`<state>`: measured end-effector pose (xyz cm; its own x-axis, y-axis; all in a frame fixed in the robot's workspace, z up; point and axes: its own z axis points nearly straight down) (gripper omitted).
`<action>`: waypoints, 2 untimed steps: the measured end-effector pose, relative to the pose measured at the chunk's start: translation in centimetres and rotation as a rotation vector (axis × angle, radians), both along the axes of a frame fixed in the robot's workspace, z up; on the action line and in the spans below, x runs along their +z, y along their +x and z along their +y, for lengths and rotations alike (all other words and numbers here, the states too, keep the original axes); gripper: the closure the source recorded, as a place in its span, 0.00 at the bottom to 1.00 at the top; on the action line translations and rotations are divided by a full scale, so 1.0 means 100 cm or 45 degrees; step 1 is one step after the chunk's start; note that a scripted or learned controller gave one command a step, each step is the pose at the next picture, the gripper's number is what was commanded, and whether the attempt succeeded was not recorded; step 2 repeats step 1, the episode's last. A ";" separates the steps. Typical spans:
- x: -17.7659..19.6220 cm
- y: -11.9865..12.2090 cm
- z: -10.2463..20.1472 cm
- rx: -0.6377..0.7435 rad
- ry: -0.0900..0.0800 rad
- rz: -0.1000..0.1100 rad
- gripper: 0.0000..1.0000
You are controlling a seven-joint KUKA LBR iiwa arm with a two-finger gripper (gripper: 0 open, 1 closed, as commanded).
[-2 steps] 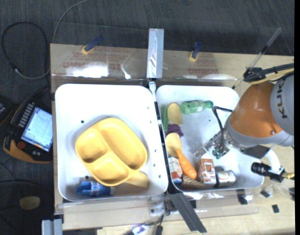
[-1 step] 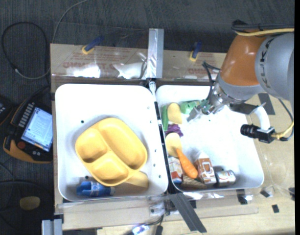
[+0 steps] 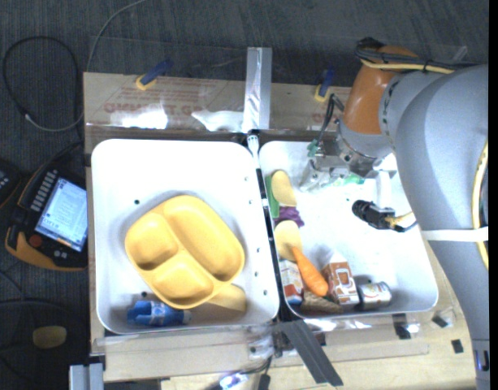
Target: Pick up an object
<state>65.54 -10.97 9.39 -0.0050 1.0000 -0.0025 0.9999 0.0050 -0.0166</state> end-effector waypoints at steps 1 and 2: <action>-0.002 -0.001 0.001 -0.001 0.002 0.002 0.00; -0.002 -0.001 0.001 -0.001 0.002 0.002 0.00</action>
